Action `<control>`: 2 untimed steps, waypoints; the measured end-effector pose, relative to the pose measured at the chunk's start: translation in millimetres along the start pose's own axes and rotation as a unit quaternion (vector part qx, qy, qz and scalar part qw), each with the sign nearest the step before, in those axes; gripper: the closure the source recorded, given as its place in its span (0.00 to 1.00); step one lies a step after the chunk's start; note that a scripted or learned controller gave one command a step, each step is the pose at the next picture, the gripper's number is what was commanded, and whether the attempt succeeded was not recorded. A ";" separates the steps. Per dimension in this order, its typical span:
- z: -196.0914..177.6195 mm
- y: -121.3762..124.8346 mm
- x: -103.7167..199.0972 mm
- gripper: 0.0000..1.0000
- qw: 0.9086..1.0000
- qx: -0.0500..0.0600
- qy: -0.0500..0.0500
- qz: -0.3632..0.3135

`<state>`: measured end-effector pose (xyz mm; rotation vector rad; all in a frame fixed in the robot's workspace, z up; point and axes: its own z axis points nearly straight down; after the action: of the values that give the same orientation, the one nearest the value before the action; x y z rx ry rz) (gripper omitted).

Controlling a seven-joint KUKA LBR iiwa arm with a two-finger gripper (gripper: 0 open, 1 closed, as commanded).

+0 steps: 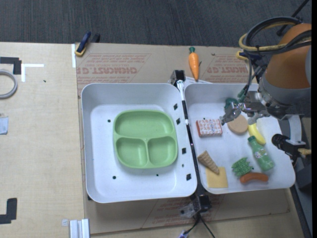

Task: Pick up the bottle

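Green plastic bottle (260,153): lies tilted in the right bin (283,182), near its right wall, between a yellow banana-like piece (256,133) above and a red sausage (254,177) below.
Gripper (232,114): hovers over the upper part of the right bin, just beside a tan round disc (238,126); finger spread cannot be told.
Step in hand: approach; bottle not yet grasped.
Next move: judged to need a shift toward the bottle, then a descent with the fingers across its narrow body.
Neighbours: a ridged cone (208,162), flat yellow cheese slice (217,178), leafy green sprig (241,166), pink speckled block (209,128).
Left bin (94,148): smooth green divided tray (145,139), three rounded compartments.
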<state>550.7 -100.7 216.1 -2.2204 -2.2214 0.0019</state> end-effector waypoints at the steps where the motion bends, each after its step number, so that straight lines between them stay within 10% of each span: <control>1: 124.2 -57.1 -45.7 0.00 0.997 0.000 0.000 0.072; 2: 114.7 -57.0 -45.9 1.00 0.997 0.000 0.000 0.073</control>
<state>493.6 -146.7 101.5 -2.3776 -2.0525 0.0015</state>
